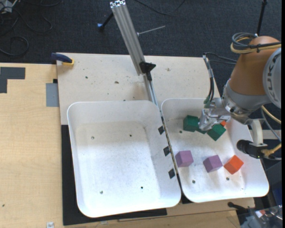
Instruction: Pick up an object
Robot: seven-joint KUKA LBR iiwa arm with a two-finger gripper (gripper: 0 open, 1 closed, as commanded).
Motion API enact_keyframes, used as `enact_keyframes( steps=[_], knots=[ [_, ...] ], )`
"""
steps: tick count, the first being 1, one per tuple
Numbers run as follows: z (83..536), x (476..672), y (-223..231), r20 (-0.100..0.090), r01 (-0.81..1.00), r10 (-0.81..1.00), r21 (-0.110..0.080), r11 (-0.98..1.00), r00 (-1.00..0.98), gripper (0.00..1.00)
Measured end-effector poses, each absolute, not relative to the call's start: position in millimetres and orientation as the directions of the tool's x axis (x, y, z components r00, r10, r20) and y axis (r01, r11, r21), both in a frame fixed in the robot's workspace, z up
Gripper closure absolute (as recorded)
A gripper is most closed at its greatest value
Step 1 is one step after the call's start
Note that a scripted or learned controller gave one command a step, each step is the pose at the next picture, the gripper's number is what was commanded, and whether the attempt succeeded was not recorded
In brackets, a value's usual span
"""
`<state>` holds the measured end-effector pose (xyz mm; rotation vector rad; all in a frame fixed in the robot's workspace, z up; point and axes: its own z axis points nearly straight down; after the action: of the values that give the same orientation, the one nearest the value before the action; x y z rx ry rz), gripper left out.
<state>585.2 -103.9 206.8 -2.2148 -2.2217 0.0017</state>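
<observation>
Green blocks: one (191,123) lies in the right bin (256,186), another (217,132) just beside it, with the gripper (207,122) low between them; whether its fingers grip anything I cannot tell. Nearer the bin's front lie two purple cubes (184,158) (212,163) and an orange cube (234,165).

The pale wooden bench (109,80) bears two white bins: one bin (256,184) directly beneath the pincer (210,121), the other bin (85,127) beside it, farther from the arm.
</observation>
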Motion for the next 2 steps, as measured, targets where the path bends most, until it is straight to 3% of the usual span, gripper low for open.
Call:
enact_keyframes(
  steps=[1, 2],
  knots=[
    [203.8, 570.0, -47.4, 0.003, 1.0, 1.0, -0.005, 0.004, -0.004, 1.0],
    [218.4, 567.5, -1.0, 0.002, 1.0, 1.0, -0.001, 0.004, -0.004, 1.0]
  ],
)
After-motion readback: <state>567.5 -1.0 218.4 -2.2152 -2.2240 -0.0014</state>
